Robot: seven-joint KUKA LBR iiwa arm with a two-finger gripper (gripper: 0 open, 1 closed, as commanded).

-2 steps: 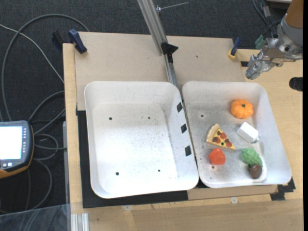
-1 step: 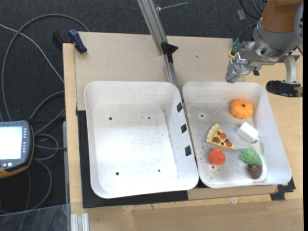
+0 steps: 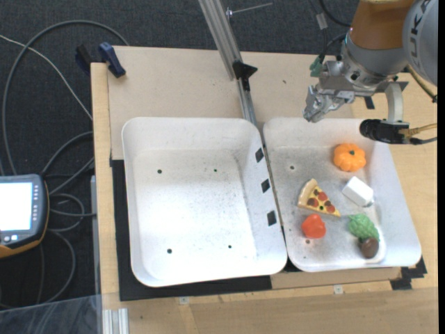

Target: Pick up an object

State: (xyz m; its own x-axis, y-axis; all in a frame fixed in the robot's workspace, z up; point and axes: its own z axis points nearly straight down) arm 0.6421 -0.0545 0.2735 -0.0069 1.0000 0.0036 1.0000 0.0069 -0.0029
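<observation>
**Objects in right bin**

Five small objs are seen lying in the right bin (image 3: 396, 186), all loose and apart from the gripper. An orange pumpkin (image 3: 349, 157) is set upright near the far side. A white block (image 3: 358, 191) is laid tilted just below it. A pizza slice (image 3: 318, 199) lies flat twd the bin's middle, w/ a red tomato-like piece (image 3: 313, 226) just beside it. A green broccoli (image 3: 361, 226) is found touching a brown lump (image 3: 368, 247) at the near right corner.

- My arm (image 3: 400, 19) is grey with an orange band near the wrist.
- Metal gripper (image 3: 316, 110), dark cables, a black part beside it.
</observation>
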